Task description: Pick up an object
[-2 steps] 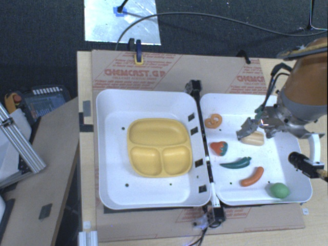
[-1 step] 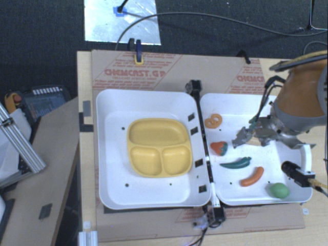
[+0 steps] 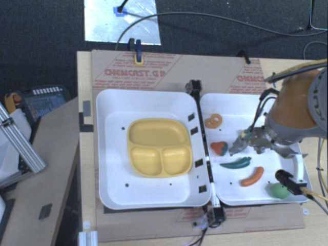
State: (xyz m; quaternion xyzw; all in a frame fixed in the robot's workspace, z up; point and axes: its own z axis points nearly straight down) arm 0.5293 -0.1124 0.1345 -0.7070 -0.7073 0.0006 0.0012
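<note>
In the right bin (image 3: 233, 102) lie an orange ring (image 3: 213, 120), a red strawberry-like piece (image 3: 219, 148), a dark green pepper (image 3: 236, 163), an orange sausage (image 3: 252, 176) and a green ball (image 3: 279, 190). My gripper (image 3: 244, 142) hangs low over the middle of this bin. It is just right of the red piece and above the green pepper. Nothing shows in its grasp. The arm's orange band (image 3: 300, 99) covers the bin's right side.
The left bin (image 3: 110, 137) holds a yellow divided plate (image 3: 159, 146). A black divider (image 3: 201, 137) runs between the two bins. Cardboard (image 3: 154, 70) lies under both bins, and cables trail across the dark floor behind.
</note>
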